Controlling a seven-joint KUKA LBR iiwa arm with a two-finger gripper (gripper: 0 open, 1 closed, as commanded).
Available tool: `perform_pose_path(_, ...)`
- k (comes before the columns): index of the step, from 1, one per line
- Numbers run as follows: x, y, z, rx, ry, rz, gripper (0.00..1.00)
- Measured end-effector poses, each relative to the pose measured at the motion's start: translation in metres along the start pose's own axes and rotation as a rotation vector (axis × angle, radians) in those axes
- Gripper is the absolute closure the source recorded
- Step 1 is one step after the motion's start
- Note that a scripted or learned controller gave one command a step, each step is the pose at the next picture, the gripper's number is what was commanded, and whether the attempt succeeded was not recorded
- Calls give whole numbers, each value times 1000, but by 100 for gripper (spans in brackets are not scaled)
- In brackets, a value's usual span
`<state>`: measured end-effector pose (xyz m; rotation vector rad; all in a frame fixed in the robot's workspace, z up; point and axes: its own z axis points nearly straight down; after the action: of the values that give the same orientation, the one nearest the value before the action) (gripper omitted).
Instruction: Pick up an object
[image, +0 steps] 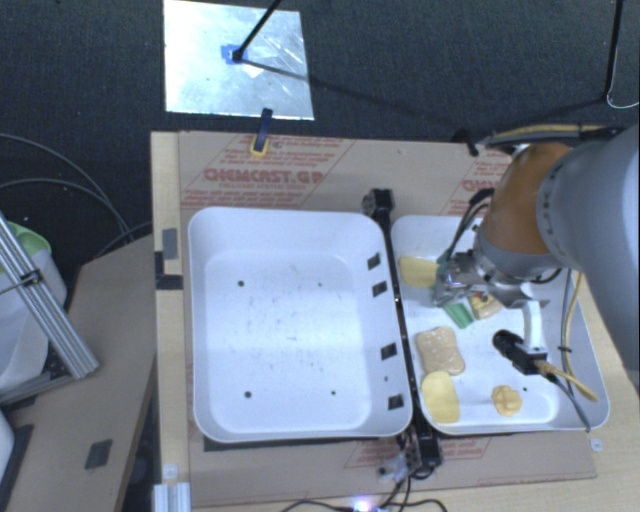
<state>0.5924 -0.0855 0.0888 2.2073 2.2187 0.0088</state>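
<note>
My gripper (449, 288) is low in the right bin (575, 400), near its left wall. A small green object (459, 314) lies right under the gripper's tip, and I cannot tell whether they touch. A yellow block (416, 270) sits just left of the gripper. On its right a tan piece (488, 306) peeks out, partly hidden by the wrist. Nearer the front lie a tan bread-like slice (440, 350), a yellow oval (440, 396) and a small yellow lump (507, 400).
The left bin (215, 240) stands beside the right one, with a black divider rail (395, 300) between them. The grey arm with its orange band (520, 205) reaches in from the right and covers the right bin's back corner.
</note>
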Motion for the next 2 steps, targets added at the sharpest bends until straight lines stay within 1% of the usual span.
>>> perform_pose_path(1,124,-39,-103,3,11,-11,100)
perform_pose_path(2,179,-31,-97,10,8,-6,100)
